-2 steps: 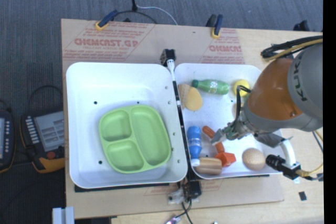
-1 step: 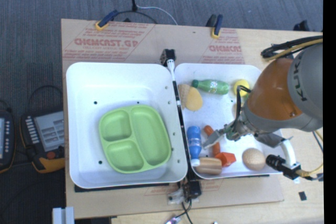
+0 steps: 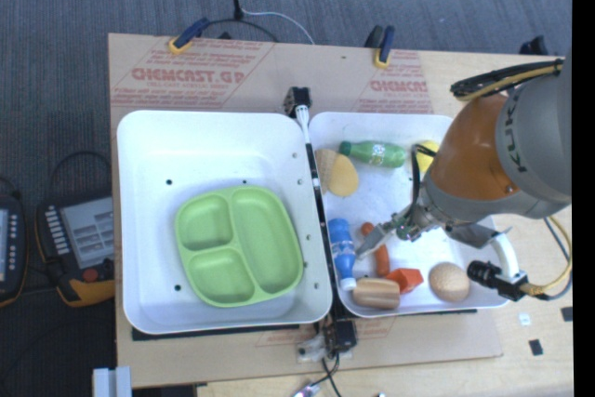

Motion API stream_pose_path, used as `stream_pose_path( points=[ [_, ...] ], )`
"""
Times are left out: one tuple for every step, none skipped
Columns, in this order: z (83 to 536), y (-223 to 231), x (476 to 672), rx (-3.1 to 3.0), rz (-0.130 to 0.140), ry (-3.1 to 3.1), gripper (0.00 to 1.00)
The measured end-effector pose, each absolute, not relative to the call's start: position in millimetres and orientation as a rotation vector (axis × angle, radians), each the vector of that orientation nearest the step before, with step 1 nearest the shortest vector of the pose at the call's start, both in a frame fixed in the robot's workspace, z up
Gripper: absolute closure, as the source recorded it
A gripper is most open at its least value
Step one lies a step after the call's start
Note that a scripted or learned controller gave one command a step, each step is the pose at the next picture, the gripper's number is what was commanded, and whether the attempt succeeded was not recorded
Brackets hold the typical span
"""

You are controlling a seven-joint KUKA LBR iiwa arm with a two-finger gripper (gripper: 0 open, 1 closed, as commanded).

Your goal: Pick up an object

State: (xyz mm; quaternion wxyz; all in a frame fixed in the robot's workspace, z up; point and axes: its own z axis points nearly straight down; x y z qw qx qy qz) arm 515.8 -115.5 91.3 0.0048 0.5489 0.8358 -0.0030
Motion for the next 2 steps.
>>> stream_pose_path(
  points=[
    [102.2, -114.3, 519.2, 1.716, 0.001, 2.607, 1.0],
    [102.1, -114.2, 519.1, 1.716, 0.001, 2.608, 0.0]
  ],
)
